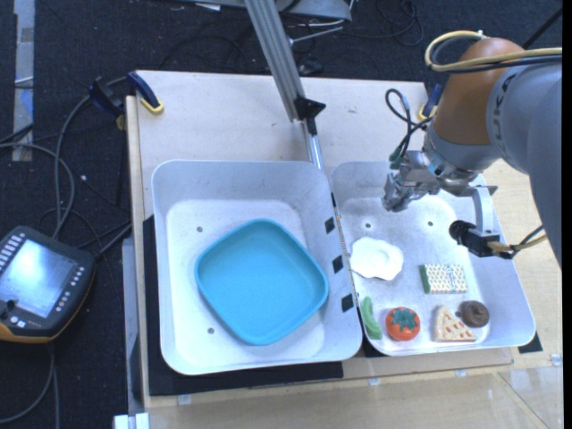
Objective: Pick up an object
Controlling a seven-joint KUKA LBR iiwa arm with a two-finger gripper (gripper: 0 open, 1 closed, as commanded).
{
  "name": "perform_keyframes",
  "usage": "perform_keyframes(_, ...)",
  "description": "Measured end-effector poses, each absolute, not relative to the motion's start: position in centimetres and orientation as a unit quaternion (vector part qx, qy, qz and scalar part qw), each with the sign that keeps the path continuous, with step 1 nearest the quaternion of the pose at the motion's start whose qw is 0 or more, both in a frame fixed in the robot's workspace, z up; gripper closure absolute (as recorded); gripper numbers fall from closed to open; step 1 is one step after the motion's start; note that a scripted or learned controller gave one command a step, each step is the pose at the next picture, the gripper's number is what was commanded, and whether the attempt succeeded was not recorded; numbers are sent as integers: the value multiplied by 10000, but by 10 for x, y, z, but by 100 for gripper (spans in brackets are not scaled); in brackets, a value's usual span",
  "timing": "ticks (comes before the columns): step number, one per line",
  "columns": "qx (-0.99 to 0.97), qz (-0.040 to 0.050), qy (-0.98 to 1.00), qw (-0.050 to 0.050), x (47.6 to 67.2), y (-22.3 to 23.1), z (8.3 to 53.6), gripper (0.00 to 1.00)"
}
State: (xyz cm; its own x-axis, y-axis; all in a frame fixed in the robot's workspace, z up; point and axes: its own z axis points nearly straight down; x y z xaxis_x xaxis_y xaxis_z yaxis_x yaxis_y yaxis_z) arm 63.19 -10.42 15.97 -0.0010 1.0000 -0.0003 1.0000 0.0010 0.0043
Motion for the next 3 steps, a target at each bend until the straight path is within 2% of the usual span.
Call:
perform_keyframes(2,7067,14,7075,15,630,-89,267,100)
perform_keyframes(3,7060,2,7083,-4,607,-47,260,100)
